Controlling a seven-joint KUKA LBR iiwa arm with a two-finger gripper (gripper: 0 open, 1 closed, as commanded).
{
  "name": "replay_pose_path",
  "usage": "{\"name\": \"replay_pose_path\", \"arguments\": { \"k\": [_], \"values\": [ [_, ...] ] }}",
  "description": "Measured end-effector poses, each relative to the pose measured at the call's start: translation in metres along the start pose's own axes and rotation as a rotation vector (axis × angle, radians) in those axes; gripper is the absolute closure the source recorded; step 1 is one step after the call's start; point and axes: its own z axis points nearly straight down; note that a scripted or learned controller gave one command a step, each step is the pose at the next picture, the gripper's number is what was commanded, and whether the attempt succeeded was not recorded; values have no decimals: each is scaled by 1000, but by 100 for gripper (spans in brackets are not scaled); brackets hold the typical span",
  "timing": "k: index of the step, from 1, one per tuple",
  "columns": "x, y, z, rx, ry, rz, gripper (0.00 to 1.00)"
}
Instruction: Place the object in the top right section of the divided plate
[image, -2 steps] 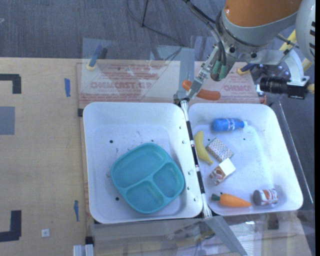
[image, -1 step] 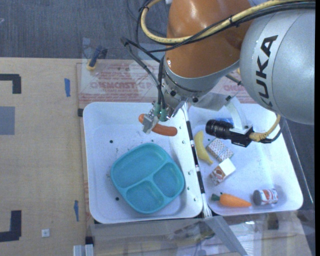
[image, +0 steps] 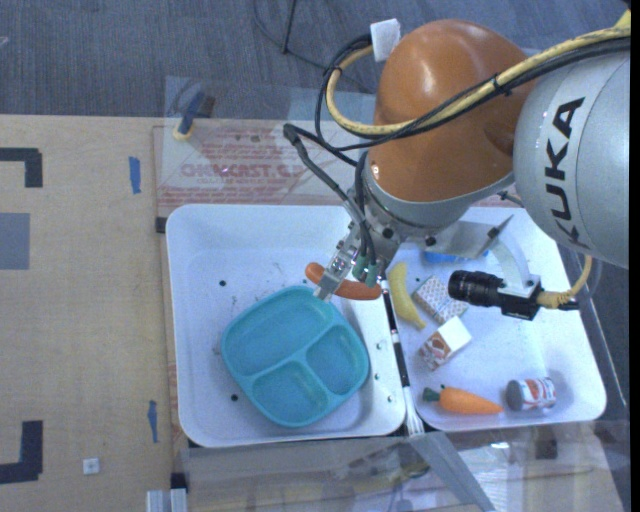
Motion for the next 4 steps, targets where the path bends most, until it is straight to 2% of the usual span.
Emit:
{"name": "replay_pose_path", "arguments": {
  "k": [1, 2, 3, 4],
  "values": [
    [68, 35, 58, 0, 0, 73, 100],
    [65, 35, 48, -4, -1, 80, 100],
    [42, 13, -110, -2, -2, 75, 100],
    [32, -11, 17, -1, -1, -2, 100]
  ]
}}
